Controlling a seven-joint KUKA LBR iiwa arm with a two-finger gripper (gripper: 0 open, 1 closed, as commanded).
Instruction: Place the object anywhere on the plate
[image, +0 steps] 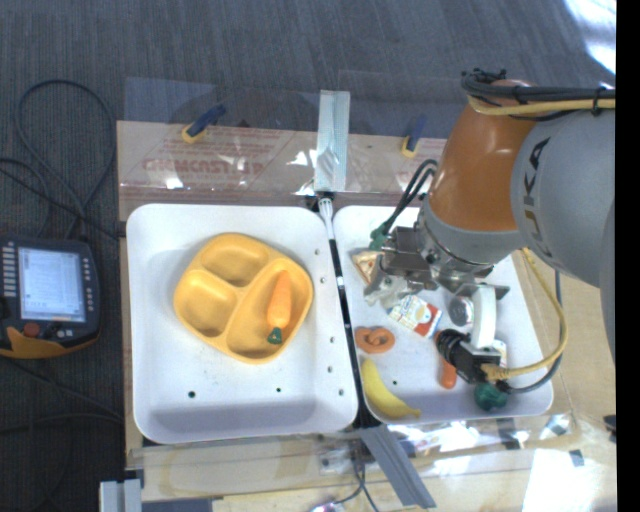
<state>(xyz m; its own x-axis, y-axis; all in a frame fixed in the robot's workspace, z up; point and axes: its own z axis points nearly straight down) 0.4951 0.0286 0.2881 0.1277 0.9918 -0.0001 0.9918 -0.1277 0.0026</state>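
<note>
- Arm (530, 170): grey with an orange band, reaching in from the right and hanging over the right bin (530, 400).
- Left bin (160, 400): white and shallow, holding the plate.
- Plate (215, 290): yellow, with three compartments, lying near the middle of the left bin.
- Gripper (400, 270): low over the right bin's upper left part; whether its fingers are spread or closed cannot be told.
- Carrot (279, 305): orange with a green end, lying in the plate's right compartment.
- Banana (385, 395): yellow, at the right bin's lower left.
- Orange round piece (376, 340): just above the banana.
- Small packet (415, 317): white and red, right of the round piece.
</note>
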